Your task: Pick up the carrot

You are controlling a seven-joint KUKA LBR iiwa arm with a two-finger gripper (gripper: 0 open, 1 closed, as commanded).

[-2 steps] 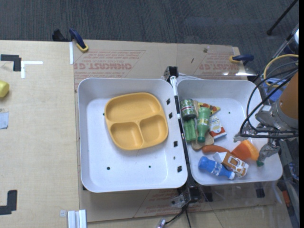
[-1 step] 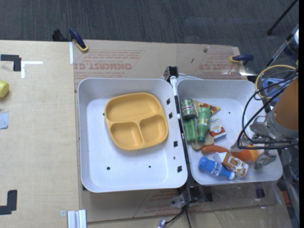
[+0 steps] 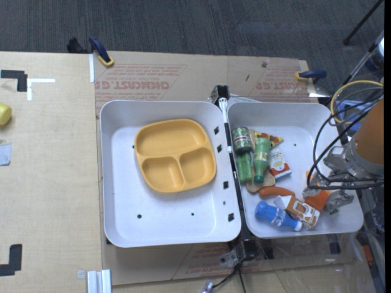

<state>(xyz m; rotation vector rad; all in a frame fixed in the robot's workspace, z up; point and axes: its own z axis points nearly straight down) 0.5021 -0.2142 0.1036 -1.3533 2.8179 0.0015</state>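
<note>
Bench [image 3: 49, 182]: cardboard sheet [image 3: 159, 78] w/ 2 white bins [image 3: 116, 224]; yellow obj [image 3: 4, 114] at left edge.

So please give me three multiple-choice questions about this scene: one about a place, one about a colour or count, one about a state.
1. Where is the yellow divided plate?
A. left bin
B. right bin
C. bare bench

2. What colour is the bottle lying at the near edge of the right bin?
A. red
B. blue
C. black

3. How does the carrot lie?
A. between the gripper's fingers
B. on the plate
C. on the bin floor among other items

Answers: 1 A, the plate sits in the left bin. 2 B, its body is blue. 3 C, it lies free above the bottle.
</note>
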